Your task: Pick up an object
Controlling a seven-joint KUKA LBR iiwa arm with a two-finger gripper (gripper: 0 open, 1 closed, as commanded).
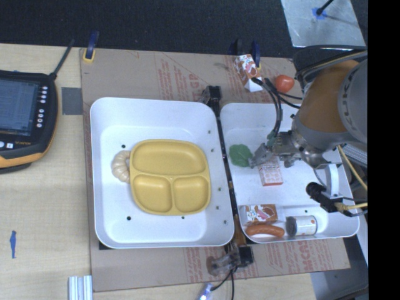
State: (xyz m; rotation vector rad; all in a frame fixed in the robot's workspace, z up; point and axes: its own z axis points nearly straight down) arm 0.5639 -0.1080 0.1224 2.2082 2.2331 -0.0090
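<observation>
**Gripper low in right bin, by green object**

While the gripper (262, 157) sits low over the right bin (247, 120), its finger opening can't be made out; nothing visibly held. Green object (239, 154) lies just left of it, small printed packet (271, 175) just below. Along the bin's front wall: snack packet (260, 214), sausage (265, 231), small jar (302, 225) on its side. Left bin (106, 167) holds a yellow divided tray (169, 176), w/ a pale pastry (120, 165) touching its left edge. Tablet (25, 117) at bench's far left.
</observation>
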